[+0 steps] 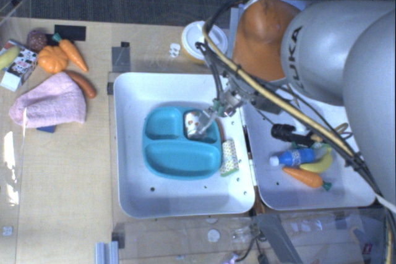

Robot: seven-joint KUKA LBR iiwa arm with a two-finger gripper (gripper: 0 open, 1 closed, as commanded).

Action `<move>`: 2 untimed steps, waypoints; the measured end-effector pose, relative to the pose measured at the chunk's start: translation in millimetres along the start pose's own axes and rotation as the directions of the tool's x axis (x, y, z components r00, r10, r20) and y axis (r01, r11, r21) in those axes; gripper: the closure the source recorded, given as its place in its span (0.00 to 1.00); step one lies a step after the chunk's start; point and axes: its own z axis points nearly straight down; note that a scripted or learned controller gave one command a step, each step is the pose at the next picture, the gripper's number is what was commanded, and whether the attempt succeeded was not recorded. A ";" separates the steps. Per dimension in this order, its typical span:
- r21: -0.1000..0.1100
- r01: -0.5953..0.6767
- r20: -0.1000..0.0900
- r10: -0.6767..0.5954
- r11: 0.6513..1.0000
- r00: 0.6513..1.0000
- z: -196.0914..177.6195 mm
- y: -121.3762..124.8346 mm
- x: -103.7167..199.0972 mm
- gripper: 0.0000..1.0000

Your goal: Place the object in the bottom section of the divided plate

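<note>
Camera view: gripper [199,123] sits low over the upper right section of the blue divided plate [181,144] in the left bin [179,142], pinching a small silvery object with red specks [193,125] between its fingers, so the object is above that upper right section and not in the wide bottom section. A pale green sponge [229,156] lies against the plate's right edge. Right bin [315,161] holds a blue bottle [296,158], a banana [322,162] and a carrot [304,177]; a pink cloth [49,103] lies on the bench left of the bins.
</note>
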 end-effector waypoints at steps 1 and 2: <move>0.000 0.000 0.000 0.000 1.000 1.000 0.0 0.0 0.0 0.00; 0.000 0.000 0.000 0.000 1.000 1.000 0.0 0.0 0.0 0.00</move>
